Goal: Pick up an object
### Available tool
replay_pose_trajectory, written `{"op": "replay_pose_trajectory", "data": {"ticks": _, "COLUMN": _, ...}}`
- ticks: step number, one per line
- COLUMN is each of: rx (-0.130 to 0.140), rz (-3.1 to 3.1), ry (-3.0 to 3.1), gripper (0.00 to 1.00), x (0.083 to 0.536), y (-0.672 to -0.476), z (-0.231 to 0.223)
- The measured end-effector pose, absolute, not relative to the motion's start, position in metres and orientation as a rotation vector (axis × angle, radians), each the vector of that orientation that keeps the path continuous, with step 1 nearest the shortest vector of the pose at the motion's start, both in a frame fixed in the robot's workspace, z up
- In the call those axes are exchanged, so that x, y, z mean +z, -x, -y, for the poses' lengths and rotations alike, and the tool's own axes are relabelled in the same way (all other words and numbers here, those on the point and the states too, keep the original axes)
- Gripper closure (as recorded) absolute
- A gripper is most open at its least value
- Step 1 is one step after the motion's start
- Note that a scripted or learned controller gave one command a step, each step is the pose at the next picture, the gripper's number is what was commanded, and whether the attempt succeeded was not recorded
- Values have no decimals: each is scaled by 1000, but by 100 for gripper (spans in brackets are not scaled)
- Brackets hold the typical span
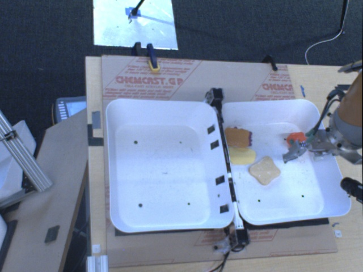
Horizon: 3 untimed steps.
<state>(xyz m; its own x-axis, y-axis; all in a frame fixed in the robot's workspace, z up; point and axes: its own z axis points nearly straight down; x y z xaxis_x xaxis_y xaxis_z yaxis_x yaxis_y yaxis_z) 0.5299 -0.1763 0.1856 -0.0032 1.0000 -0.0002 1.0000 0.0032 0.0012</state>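
Three objects (249, 153) beside end effector (292, 152)

A robotics lab test station: two shallow white bins (161, 169) sit side by side on a wooden counter (187, 75) lined with protective sheeting printed "CHEMCAST GP". A yellow clamp (153, 61) grips the counter's far edge. Cables (334, 35) trail over dark carpet (45, 38), beside a square metal plate (135, 16) and an aluminium extrusion frame (20, 152) at left.

2 white bins (164, 118), gripper (292, 152) over right bin, 3 objects
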Motion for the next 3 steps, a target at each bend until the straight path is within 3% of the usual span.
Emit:
{"op": "replay_pose_trajectory", "data": {"ticks": 1, "rx": 11, "rz": -2238, "ry": -2201, "gripper": 0, "x": 200, "y": -583, "z": 55}}
{"op": "replay_pose_trajectory", "data": {"ticks": 2, "rx": 4, "rz": -2232, "ry": -2210, "gripper": 0, "x": 184, "y": -603, "z": 9}}
{"op": "replay_pose_trajectory", "data": {"ticks": 3, "rx": -6, "rz": -2218, "ry": -2230, "gripper": 0, "x": 184, "y": -507, "z": 67}}
